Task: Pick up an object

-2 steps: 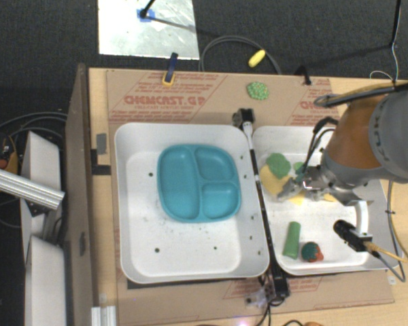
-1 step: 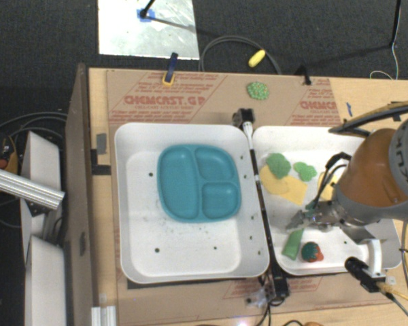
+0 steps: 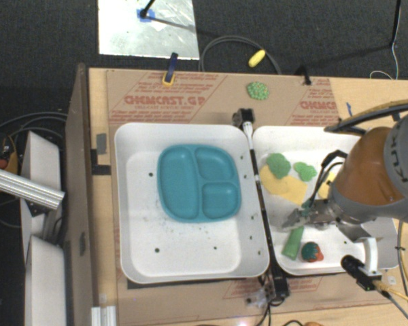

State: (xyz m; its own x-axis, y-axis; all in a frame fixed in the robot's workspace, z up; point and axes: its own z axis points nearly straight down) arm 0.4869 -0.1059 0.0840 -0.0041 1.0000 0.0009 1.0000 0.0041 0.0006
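Lower right of frame: small red-and-green round toy [image 3: 312, 252] and green stick-shaped toy [image 3: 294, 241] lie side by side near the bottom edge of the right white bin [image 3: 285, 267]. Just above them, the gripper [image 3: 300, 216] hangs low; fingers look slightly parted with nothing between them, though it's blurry. Judgement: centre over the green stick, straddle its narrow width, descend clear of the red piece. Further up: flat yellow piece [image 3: 283, 184], two green leafy pieces [image 3: 279, 164]. Centre left: teal sectioned plastic tray [image 3: 198, 183] in the left white bin [image 3: 139, 250].
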